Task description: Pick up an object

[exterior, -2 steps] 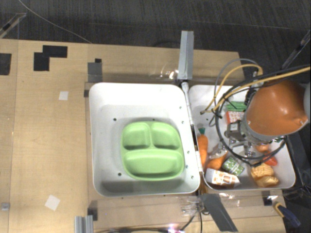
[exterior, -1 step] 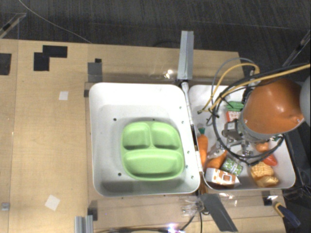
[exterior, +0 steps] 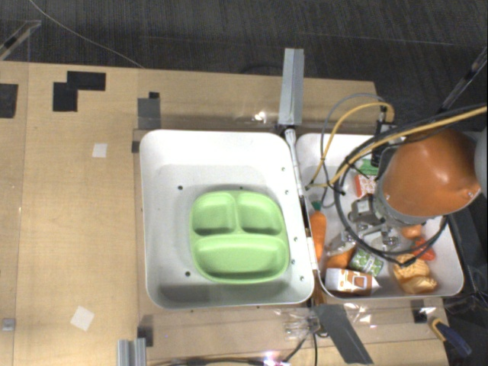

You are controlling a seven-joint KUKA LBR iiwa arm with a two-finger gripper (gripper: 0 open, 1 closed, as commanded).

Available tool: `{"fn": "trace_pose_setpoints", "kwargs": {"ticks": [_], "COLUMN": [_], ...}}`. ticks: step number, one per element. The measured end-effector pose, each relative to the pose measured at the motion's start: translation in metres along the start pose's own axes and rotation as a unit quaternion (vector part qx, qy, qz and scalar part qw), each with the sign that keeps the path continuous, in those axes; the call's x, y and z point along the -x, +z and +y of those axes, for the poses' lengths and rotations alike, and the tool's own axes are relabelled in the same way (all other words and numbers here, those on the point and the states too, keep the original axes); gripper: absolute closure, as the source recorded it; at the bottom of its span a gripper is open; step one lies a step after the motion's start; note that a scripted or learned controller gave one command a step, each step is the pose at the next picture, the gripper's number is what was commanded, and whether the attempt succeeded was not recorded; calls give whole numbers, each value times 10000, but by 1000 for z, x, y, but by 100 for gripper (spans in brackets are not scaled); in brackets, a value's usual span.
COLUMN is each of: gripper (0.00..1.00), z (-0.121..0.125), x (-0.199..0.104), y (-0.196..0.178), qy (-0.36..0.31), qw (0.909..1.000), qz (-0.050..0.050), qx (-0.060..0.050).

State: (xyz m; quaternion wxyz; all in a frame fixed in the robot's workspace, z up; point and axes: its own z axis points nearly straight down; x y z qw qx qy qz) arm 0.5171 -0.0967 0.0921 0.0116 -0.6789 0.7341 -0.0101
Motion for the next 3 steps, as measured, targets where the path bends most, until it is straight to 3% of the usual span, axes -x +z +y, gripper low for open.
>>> {"fn": "trace_pose_setpoints", "kwargs": {"ticks": [1,2,3], "gripper": [100,100,100], "z": [-4,-66,-141], "x": [3,-26,40], "y": [-11,-138,-163], "qy": [4,156,405], "qw": [10000,9998,9991], "qz": [-22,10,-11], "qx": [-46,87,117]}}
